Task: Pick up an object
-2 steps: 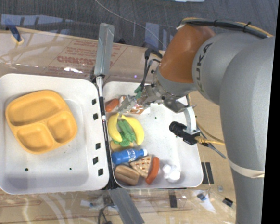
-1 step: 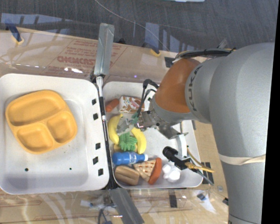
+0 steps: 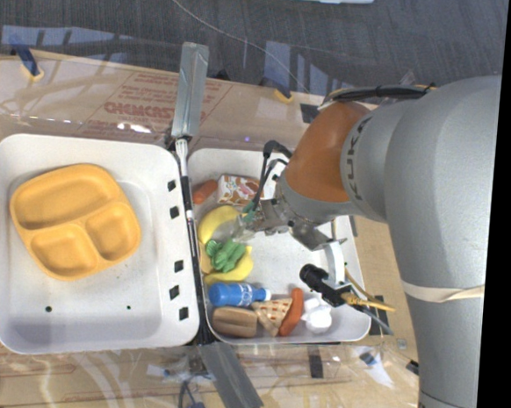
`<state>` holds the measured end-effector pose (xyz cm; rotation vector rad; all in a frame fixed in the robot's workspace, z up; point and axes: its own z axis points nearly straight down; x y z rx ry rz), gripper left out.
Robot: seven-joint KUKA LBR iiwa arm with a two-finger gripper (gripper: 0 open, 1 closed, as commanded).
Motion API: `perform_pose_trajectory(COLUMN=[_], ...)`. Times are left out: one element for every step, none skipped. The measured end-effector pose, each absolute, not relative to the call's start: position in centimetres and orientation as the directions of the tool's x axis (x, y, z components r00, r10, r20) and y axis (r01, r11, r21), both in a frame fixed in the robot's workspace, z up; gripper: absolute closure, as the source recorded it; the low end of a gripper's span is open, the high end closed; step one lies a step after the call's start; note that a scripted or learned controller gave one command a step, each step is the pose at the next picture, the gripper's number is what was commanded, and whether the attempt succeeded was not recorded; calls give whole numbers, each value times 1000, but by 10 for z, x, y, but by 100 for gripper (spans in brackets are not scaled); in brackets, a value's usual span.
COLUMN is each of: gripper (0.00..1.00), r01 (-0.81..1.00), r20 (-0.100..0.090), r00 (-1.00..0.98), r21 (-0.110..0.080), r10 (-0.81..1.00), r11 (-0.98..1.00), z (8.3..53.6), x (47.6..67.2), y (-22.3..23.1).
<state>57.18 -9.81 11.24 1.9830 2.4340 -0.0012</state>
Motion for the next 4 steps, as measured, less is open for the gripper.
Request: perform_pose_trajectory(gripper=[0,0,0,0], r01=[979,904,841,916], r20=[-2,-2,-9,30], r00=[-203,-428,-541,-398], r21=[0,3,9,-46], r10=[979,904,841,917], r11=[203,428,541,399], z=[112,193,111,87], x=[572,571,615,645], y=[-98,-64,-122,-135])
